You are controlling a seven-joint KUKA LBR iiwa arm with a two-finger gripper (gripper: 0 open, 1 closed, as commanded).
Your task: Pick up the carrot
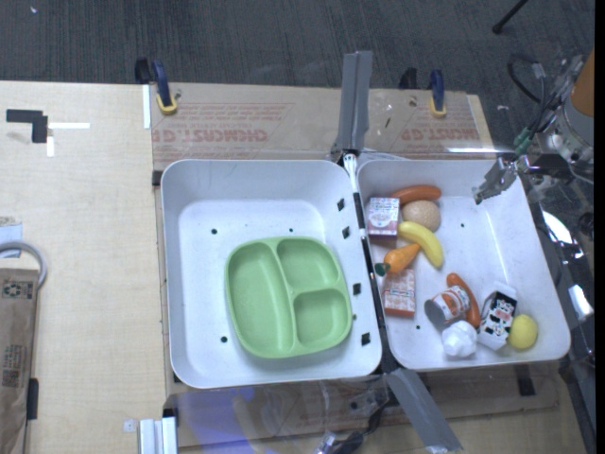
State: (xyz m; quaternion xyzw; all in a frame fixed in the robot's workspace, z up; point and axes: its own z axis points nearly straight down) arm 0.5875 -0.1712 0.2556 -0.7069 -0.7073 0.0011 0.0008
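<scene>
Wood surface carries two shallow white bins side by side. Left bin holds a green divided plate lying flat near its middle. Right bin holds the clutter: carrot lies tilted near the bin's left wall, green stem end toward that wall, just beside a yellow banana and above a red carton. A second carton, a sausage and a potato sit toward the back. Can, milk carton, lemon and white ball cluster at front right. Hand hangs over the bin's back right corner, well apart from the carrot, probably holding nothing; cannot tell its opening.
</scene>
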